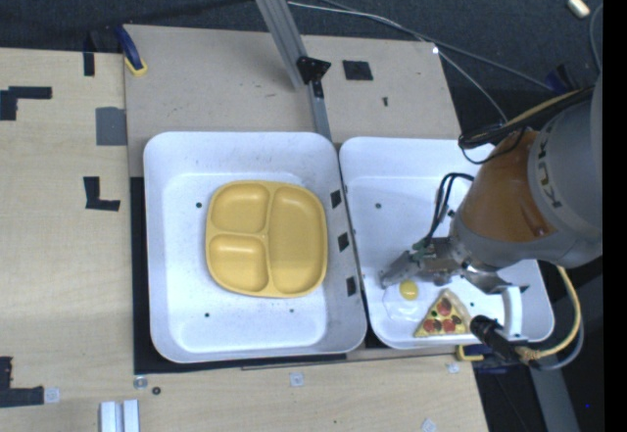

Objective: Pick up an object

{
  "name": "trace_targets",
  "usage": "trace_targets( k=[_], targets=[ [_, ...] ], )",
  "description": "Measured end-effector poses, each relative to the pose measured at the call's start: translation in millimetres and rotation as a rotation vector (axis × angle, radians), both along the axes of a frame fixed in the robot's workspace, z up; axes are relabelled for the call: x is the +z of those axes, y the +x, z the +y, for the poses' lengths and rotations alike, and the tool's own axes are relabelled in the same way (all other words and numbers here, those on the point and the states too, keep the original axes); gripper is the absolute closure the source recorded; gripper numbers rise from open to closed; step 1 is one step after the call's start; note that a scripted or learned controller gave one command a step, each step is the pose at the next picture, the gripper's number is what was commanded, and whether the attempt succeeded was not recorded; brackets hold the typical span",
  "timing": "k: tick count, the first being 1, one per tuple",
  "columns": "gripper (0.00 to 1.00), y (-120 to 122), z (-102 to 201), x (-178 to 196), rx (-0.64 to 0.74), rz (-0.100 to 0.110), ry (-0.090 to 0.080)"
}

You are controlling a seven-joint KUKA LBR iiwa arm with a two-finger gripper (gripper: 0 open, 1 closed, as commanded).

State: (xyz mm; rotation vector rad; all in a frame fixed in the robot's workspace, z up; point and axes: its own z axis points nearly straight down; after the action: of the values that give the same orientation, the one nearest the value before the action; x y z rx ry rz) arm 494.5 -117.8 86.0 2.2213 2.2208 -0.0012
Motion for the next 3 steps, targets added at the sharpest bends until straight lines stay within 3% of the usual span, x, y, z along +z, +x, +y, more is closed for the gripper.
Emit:
trace_targets(
  k=[1, 3],
  targets=[
    [1.00, 2, -1, 12, -0.001, -0.006, -0.003],
    [1.00, -5, -12, 107, 0.000, -0.002, 0.000]
  ],
)
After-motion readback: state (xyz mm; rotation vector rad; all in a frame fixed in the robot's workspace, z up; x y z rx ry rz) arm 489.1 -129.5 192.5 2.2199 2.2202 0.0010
